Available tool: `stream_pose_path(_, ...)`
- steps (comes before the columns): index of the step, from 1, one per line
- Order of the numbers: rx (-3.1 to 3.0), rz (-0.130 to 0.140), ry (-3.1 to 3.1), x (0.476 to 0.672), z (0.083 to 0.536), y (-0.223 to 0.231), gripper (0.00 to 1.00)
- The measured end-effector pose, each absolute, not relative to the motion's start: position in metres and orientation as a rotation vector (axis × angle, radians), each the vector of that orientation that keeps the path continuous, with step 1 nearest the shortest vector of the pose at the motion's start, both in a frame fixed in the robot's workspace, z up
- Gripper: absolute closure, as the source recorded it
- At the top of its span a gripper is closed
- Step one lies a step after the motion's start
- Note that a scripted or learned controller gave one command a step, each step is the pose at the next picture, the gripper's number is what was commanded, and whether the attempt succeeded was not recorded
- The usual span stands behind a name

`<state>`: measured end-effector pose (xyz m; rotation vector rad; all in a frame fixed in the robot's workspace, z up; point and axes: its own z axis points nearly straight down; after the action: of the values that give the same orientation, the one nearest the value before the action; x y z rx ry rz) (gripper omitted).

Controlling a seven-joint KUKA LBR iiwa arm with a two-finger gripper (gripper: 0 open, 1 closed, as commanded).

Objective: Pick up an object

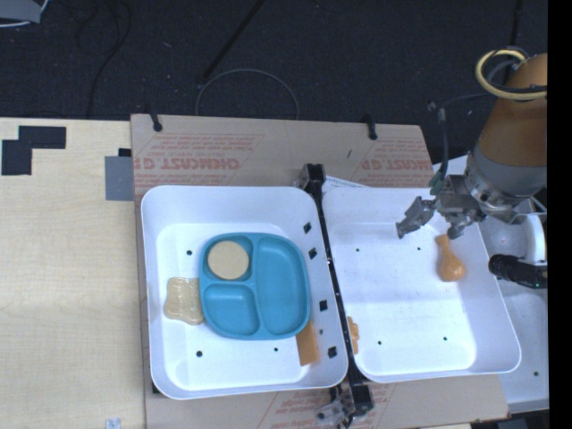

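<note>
— Camera position?
— One fixed camera above the tabletop (63, 266), looking down at a slant.
— Coverage?
— Both bins: left bin (179, 213), right bin (483, 351), dark floor beyond. Mid distance. The arm (514, 132) enters from the right.

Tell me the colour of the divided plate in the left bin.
Blue: the divided plate, seen in the camera view.

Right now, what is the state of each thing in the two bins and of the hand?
hand: open, holding nothing, above right bin
orange object: lying free in right bin
blue tray: flat in left bin
round disc: lying in tray compartment
tan piece: beside tray
</note>
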<state>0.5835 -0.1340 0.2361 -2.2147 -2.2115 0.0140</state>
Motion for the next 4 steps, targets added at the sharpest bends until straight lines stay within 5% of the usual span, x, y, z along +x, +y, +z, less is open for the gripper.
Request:
stream_pose_path(1,-2.22,0.001,-2.221,0.586,0.243,-0.134,0.0)
stream_pose_path(4,-2.219,0.005,-2.217,0.579,0.085,-0.138,0.0)
